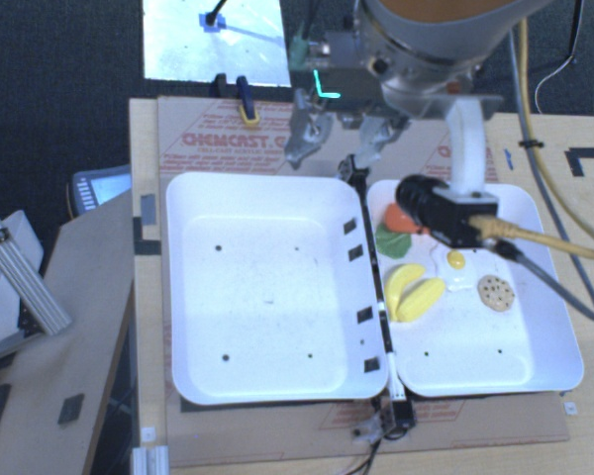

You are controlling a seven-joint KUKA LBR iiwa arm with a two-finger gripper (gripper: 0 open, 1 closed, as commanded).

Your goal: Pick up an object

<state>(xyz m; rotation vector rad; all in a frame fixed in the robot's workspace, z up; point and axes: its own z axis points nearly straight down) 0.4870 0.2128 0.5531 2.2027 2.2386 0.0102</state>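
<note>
Camera view: pincer [335, 142] spread, empty above the bins' far edge — yellow banana [414, 293] lying in right bin [535, 364], likely light, smooth, rigid plastic — best pinched across its narrow middle.

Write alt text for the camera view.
A robot arm's gripper hangs open above the far edge of two white bins, holding nothing. The right bin holds a banana, a cookie and other small toy foods; the left bin sits beside it.

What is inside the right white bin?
In the right bin lie yellow bananas, a cookie, a small fried egg and an orange-green item, partly hidden under black hardware.
</note>
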